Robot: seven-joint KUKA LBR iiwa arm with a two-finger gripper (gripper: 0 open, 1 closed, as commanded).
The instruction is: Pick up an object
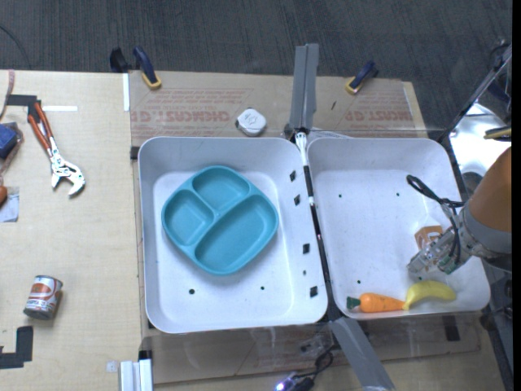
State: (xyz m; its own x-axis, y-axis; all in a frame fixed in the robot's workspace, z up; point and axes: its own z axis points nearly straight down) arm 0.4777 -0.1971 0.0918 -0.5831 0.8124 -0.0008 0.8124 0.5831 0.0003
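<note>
Gripper (435, 255) hangs low in the right bin's (366, 169) near right corner, fingers too blurred to tell their state. Toy banana (431, 292) lies just below, long axis along the front wall, carrot (380, 303) alongside.

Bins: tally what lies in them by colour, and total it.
Blue: 1, the divided plate
Orange: 1, the carrot
Yellow: 1, the banana
Total: 3, leaving out a small item beside the gripper, too blurred to name.
</note>
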